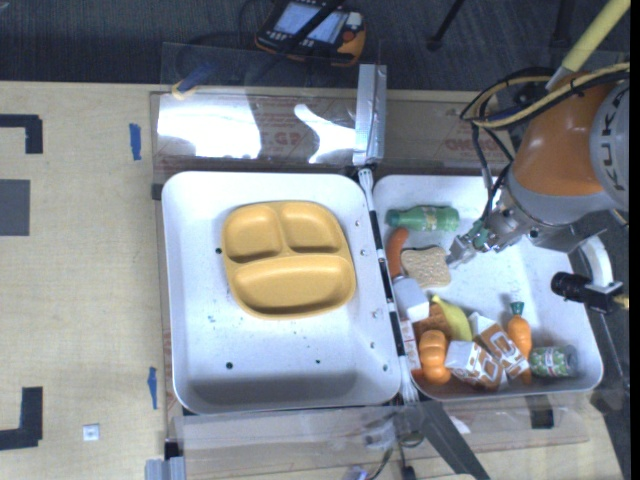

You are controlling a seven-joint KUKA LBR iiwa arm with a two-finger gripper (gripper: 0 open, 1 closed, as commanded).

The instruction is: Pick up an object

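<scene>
My gripper [466,248] hangs over the right bin [560,313], just right of a slice of toast [427,266]. A green bottle [424,217] lies behind the toast, with a red sausage [397,247] to its left. Toward the front lie a white block [409,294], a banana [452,317], an orange piece [433,355], a carrot [519,332], a patterned carton [485,356] and a small green bottle [552,362]. Nothing shows between my fingertips.
The left bin [200,268] holds a yellow divided plate [288,256]. A ridge [380,268] separates the two bins. A clear panel [260,128] stands behind them. The arm's orange band [560,153] looms over the right bin's far corner.
</scene>
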